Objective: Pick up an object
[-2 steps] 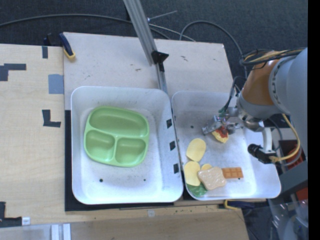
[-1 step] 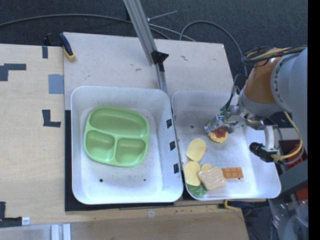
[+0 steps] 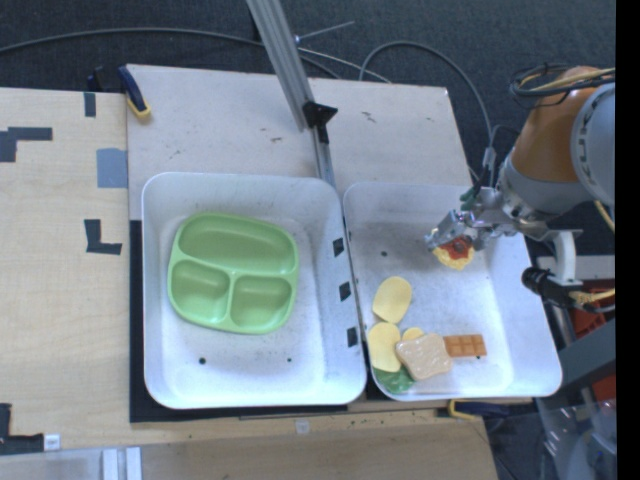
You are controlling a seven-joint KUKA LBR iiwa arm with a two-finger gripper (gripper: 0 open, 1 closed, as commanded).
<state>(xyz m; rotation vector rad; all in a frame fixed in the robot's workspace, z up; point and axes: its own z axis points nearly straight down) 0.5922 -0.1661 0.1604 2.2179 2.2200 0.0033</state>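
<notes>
My gripper (image 3: 455,236) hangs over the upper right part of the right bin (image 3: 520,368), and a small red and yellow toy food piece (image 3: 455,253) sits between its fingers. It looks raised a little off the bin floor. Lower in the same bin lie two yellow chip-like pieces (image 3: 392,298) (image 3: 383,345), a tan toast slice (image 3: 425,356), an orange waffle bar (image 3: 464,346) and a green piece (image 3: 392,379) at the front rim.
The left bin (image 3: 160,268) holds a green divided plate (image 3: 234,272). A metal pole (image 3: 285,53) slants across the back of the bench. Black cables trail behind the bins. The arm's orange band (image 3: 550,133) stands at the right.
</notes>
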